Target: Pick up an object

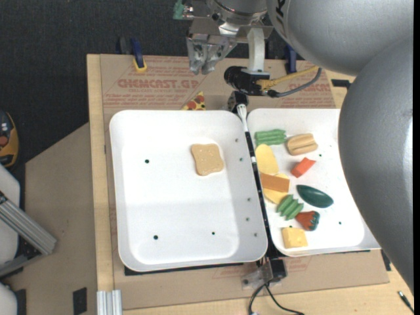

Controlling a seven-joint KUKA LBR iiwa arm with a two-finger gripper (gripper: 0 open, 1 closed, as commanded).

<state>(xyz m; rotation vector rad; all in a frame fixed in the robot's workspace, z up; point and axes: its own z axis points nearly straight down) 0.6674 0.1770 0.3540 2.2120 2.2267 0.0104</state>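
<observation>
A: Gripper hangs at 12 o'clock past the left bin, nothing in it; can't tell its state.

B: Toast slice lies alone mid-bin. It's flat, so a shallow descent could just skim over it.

You can't tell how the gripper stands; its tip is small and blurred against the cardboard. The arm is cut off by the top and right edges, and it hides the right rim of the right bin. The printed lettering on the cardboard is partly covered by the gripper and cables. At the left edge, a yellow and black object is cut off, too little showing to name.
</observation>
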